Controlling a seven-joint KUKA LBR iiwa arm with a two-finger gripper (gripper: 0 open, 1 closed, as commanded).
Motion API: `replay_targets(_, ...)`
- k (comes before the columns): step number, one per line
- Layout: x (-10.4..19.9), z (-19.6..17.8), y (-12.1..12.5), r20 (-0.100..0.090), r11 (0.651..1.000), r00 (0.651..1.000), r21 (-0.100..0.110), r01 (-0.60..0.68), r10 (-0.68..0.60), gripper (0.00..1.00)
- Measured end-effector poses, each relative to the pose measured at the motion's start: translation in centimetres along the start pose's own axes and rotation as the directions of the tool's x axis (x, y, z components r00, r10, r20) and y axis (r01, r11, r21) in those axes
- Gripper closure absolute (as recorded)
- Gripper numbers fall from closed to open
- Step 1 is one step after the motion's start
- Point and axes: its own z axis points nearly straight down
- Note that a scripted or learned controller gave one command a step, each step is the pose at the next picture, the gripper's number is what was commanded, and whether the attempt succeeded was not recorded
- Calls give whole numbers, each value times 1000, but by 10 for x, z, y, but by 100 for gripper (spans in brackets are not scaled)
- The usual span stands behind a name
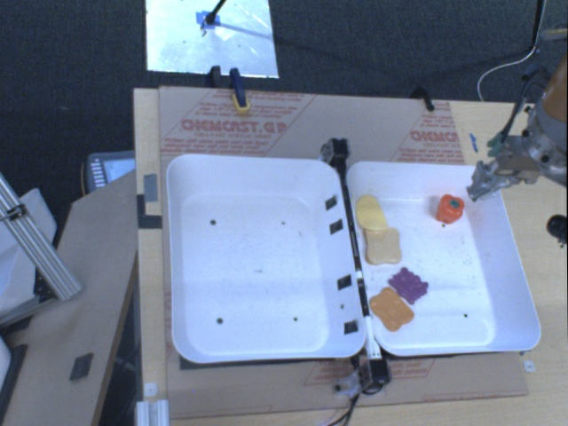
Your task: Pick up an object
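Orange tomato toy (450, 208) lay in the right bin (510, 273), just beside the gripper (484, 185), whose grip state I could not tell.

On your bench (293, 114) two bins sit side by side, touching along the middle. The left bin (257, 264) lies beside the right bin (497, 282), which holds five pieces. A round piece (450, 208) sits far right in it; two flat pieces (371, 213) (383, 247) lie along its left wall, with two more (408, 283) (391, 309) nearer you. The gripper (479, 185) hangs over that bin's far right rim, just beside the round piece.
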Motion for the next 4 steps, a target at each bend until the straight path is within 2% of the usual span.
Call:
replay_targets(1,-62,-115,-77,6,1000,1000,-7,-13,13,100)
replay_targets(2,-54,-254,-57,7,1000,1000,-14,0,0,100)
replay_targets(3,37,-248,-59,-2,1000,1000,2,7,-7,100)
replay_targets(4,126,-248,-59,-3,1000,1000,2,8,-8,100)
